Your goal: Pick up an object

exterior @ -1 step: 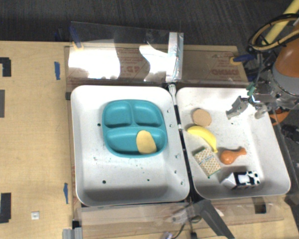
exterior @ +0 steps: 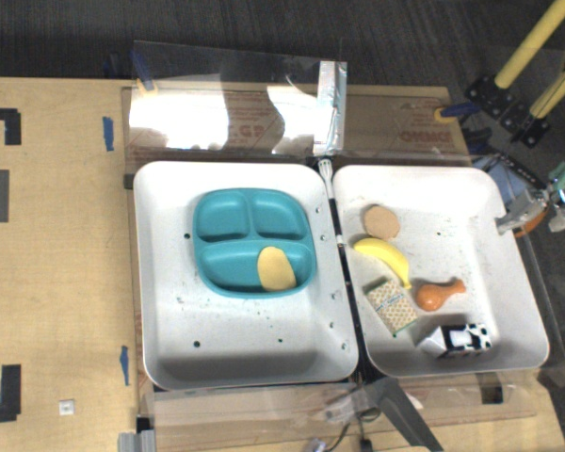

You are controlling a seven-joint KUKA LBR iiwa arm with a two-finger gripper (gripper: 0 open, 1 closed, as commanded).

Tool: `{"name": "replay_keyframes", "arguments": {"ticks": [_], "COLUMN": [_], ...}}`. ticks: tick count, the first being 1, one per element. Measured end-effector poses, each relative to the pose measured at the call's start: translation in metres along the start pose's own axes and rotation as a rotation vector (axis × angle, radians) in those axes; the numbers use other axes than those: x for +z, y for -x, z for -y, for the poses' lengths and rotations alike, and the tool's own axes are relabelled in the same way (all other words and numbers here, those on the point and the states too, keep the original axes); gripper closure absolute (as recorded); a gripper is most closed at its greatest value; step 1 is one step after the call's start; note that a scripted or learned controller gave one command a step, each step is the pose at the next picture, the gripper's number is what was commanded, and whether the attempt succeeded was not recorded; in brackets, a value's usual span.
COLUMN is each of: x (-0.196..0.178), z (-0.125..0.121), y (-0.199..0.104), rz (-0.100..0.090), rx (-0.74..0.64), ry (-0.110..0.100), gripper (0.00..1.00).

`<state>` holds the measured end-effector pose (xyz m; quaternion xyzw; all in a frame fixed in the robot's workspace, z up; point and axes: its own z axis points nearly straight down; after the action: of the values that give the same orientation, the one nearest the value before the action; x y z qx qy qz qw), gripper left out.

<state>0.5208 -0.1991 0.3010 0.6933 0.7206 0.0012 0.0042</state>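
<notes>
Honestly, I'd go for the yellow plastic banana (exterior: pixel 384 258) lying loose in the middle of the right white bin (exterior: pixel 508 281). Straddle its narrow width. The claw (exterior: pixel 532 210) sits at that bin's right rim, and I can't tell if it's apart or together.

Tan bench (exterior: pixel 56 252) bears two white bins: left bin (exterior: pixel 160 281), right bin (exterior: pixel 471 205), touching.
</notes>
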Motion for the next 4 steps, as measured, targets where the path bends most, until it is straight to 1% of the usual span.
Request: {"name": "replay_keyframes", "arguments": {"ticks": [1, 2, 3, 4], "x": [0.152, 0.206, 0.195, 0.114], "z": [0.043, -0.012, -0.014, -0.039], "y": [-0.052, -0.087, -0.088, -0.162], "rz": [-0.009, -0.001, -0.001, -0.003], "rx": [-0.078, -0.117, -0.117, -0.344], "ry": [-0.016, 0.004, 0.012, 0.000], "gripper": [0.00, 0.00, 1.00, 1.00]}}
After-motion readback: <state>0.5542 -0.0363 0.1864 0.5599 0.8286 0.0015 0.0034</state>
